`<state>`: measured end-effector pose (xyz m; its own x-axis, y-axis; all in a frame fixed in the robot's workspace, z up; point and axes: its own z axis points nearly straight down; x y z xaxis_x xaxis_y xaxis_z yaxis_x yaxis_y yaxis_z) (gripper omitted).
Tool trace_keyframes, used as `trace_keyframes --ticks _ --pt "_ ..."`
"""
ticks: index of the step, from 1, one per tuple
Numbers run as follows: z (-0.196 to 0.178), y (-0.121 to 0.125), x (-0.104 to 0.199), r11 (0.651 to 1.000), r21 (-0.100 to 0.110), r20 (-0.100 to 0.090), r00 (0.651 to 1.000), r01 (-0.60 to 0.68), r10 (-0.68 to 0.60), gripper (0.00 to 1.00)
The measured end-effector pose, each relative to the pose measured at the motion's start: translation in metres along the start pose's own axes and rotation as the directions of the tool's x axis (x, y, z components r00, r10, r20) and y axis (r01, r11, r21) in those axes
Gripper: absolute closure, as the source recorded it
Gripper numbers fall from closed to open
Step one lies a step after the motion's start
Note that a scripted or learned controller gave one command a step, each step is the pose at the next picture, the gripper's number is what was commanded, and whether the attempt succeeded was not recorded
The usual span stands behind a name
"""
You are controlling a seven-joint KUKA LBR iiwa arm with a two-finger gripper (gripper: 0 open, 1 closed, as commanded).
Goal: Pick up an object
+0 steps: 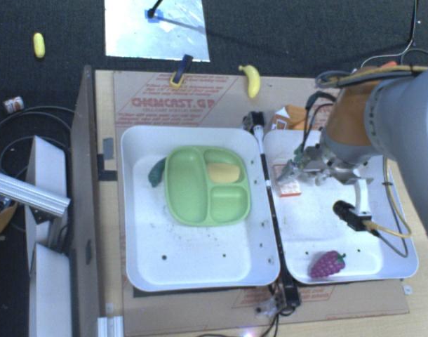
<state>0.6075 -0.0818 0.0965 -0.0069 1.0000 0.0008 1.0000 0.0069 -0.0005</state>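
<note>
My gripper (300, 168) hangs low over the back left part of the right bin (382, 258), at the end of the grey arm with its orange band. A small white and red packet (290, 187) lies on the bin floor just under and in front of it, by the left wall. Whether they touch I cannot tell. A bunch of purple grapes (328, 263) lies near the right bin's front edge. In the left bin (151, 258) a green divided plate (200, 195) carries a yellow block (224, 172), and a dark green piece (156, 172) lies at the plate's left.
An orange and white item (287, 119) sits at the back rim of the right bin. A yellow banana (252, 81) lies on the cardboard behind the bins. The divider between the bins (269, 195) runs close to the gripper's left.
</note>
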Motion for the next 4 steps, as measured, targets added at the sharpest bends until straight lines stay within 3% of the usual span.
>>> trace_keyframes --ticks 1,2,3,4 --pt "0.003 0.049 -0.021 1.0 -0.008 -0.002 1.0 0.0 0.0 0.0" --pt "0.004 0.039 -0.005 1.0 -0.021 0.006 1.0 -0.002 0.002 0.0" --pt "0.006 0.049 -0.008 1.0 -0.009 0.0 1.0 0.001 -0.001 0.0" --pt "0.005 0.05 -0.011 1.0 -0.011 -0.001 1.0 -0.003 0.003 0.0"
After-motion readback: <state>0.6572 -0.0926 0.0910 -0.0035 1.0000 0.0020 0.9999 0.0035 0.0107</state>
